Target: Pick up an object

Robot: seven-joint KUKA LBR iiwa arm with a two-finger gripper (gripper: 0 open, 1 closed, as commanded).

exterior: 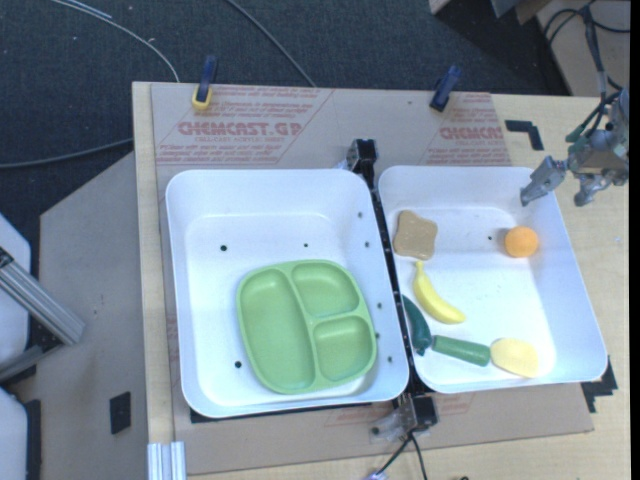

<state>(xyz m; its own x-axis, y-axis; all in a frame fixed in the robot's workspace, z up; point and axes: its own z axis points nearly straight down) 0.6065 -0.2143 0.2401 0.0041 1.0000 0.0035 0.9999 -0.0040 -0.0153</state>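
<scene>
Up at 2 o'clock, the gripper [563, 182] is hovering with jaws spread wide, gripping nothing. Your nearest pick, the orange ball [521, 242], is sitting at the right bin's [572, 298] 1 o'clock. Probably light, rigid, rolls easily; you're pinching across its middle.

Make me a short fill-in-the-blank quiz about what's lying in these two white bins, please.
1. The green divided plate lies in the ____ bin in this view.
2. The plate has ____ compartments.
3. The round ball in the right bin is coloured ____.
4. Just below the tan toast slice lies a yellow ____.

Missing words: left; three; orange; banana
</scene>
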